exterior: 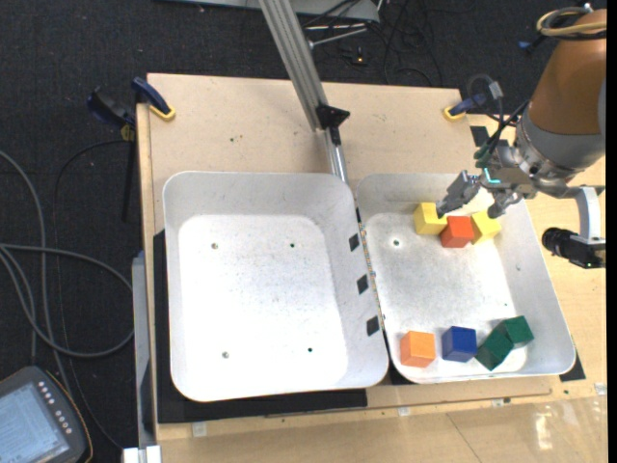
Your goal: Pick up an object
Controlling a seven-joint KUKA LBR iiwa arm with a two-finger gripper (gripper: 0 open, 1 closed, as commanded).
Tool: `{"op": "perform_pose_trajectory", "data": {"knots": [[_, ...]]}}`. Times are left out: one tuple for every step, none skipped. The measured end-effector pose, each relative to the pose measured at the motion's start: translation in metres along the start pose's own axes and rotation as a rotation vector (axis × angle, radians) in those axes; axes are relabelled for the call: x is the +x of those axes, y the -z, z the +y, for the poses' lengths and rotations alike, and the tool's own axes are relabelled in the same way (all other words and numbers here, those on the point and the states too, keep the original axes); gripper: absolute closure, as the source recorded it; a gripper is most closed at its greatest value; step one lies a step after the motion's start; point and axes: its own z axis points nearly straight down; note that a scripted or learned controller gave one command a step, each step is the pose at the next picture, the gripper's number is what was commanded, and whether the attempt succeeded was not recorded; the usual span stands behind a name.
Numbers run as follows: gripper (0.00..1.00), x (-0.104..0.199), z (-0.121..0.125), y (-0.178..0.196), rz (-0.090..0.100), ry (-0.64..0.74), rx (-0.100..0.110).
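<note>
Over the right bin (pixel 540 287), the open tool (pixel 479 198) hovers above the red block (pixel 459 231).

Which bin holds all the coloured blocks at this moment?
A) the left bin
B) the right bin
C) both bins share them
B: the yellow block, red block, orange block, blue block and green blocks all lie in the right bin.

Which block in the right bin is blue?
The blue block sits in the row along the bin's near edge, between the orange block and green blocks.
</note>
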Motion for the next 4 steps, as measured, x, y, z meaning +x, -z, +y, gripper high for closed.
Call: {"op": "perform_pose_trajectory", "data": {"knots": [[0.0, 0.0, 0.001, 0.002, -0.001, 0.0, -0.004], [0.0, 0.006, 0.006, -0.044, 0.0, 0.001, 0.0], [0.0, 0.015, 0.001, -0.098, 0.0, -0.002, 0.002], [0.0, 0.016, -0.001, -0.152, 0.0, -0.003, 0.002]]}}
